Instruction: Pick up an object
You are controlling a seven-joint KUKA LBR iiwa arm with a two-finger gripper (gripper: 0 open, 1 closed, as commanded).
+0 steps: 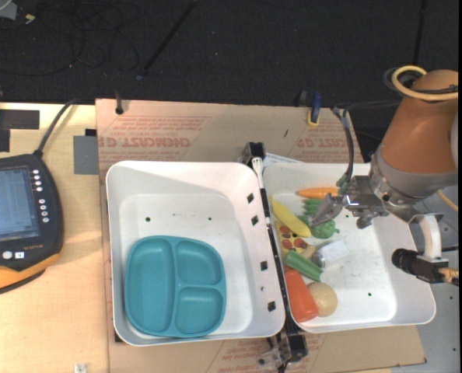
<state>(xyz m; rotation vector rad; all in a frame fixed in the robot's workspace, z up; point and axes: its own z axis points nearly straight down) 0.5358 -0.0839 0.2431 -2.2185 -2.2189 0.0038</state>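
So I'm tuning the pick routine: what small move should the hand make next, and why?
Probably a short descent straight down. The hand hangs over the right bin, above the green leafy toy beside the yellow corn, and nothing shows between its fingers. Lowering there looks like the closest chance at a grasp.

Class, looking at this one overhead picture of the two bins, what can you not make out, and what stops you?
- Gripper: too small and blurred against the toys to tell if anything sits between its fingers.
- Green toy: partly hidden under the gripper, shape unclear.
- Red item: the right bin's wall hides its left side.
- Arm: cut off by the right edge.
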